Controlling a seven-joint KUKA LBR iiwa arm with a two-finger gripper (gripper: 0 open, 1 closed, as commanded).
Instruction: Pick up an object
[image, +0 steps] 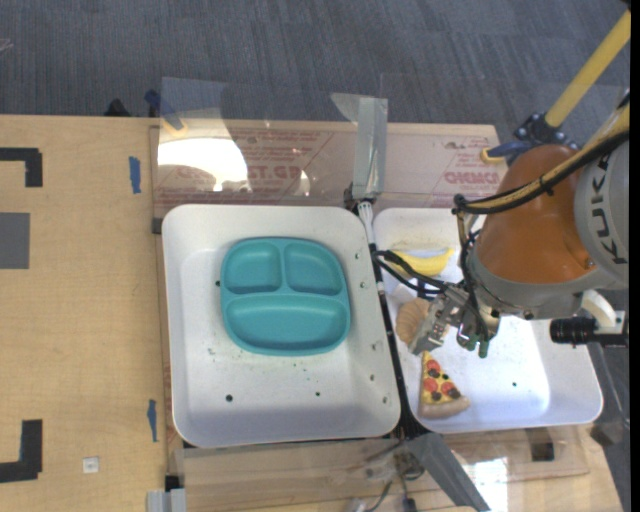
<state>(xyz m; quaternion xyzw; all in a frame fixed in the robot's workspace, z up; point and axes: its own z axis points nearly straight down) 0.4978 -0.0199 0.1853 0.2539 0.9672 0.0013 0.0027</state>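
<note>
In the right bin (560, 400) lie a toy pizza slice (439, 386) near the front left, a tan bread-like piece (411, 321) by the left wall, and a yellow banana (426, 261) toward the back. My gripper (452, 330) hangs over the bin's left part, just right of the tan piece and above the pizza slice. Its fingers (434, 338) point down and left, and nothing shows between them. The arm's orange band (530, 235) covers the middle of the bin.
The left bin (200, 400) holds a teal divided plate (285, 295) at its middle. A divider ridge (385, 330) separates the two bins. A clear plastic wall (300, 160) stands behind them. Wooden bench (70, 300) lies to the left.
</note>
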